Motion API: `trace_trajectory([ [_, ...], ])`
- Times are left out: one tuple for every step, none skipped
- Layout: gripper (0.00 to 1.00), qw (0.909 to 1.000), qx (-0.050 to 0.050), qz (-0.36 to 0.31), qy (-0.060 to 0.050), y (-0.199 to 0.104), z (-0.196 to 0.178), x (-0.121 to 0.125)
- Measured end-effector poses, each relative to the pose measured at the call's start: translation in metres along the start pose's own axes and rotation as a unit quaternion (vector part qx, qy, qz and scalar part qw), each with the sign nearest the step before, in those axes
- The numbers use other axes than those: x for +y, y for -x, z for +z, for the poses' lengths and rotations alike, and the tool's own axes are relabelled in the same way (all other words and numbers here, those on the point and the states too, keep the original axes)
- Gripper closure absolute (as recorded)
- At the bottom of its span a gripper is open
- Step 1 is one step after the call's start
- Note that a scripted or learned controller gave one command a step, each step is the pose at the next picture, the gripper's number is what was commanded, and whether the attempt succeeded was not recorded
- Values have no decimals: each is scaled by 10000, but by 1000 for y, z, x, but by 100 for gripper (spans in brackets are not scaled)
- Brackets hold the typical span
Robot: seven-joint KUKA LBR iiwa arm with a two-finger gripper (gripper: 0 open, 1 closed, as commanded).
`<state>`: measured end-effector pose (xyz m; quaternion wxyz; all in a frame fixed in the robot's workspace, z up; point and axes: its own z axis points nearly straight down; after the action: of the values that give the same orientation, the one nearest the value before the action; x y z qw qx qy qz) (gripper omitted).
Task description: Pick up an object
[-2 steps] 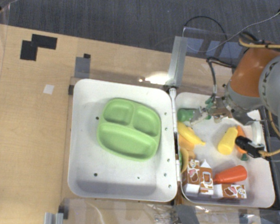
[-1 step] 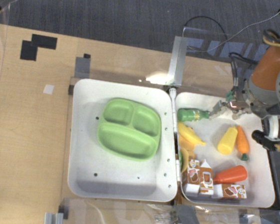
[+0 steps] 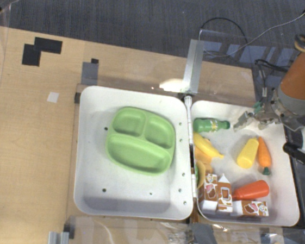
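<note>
I see the gripper [image 3: 257, 117] at the right bin's [image 3: 293, 186] far edge — fingers spread, nothing between them. Just below it lie a yellow bottle [image 3: 248, 152] and a carrot [image 3: 263, 154]; a green bottle [image 3: 210, 125] lies to its left. The left bin [image 3: 91, 155] holds a green tray [image 3: 140, 140].

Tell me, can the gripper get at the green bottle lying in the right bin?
Probably yes. The gripper hangs just right of the green bottle, which lies along the right bin's far wall with nothing on top.
</note>
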<state>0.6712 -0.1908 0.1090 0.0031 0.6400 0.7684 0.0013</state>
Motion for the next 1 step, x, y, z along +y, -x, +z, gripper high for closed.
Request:
trace_trajectory([
  [0, 9999, 31, 94, 24, -3, 21, -50],
])
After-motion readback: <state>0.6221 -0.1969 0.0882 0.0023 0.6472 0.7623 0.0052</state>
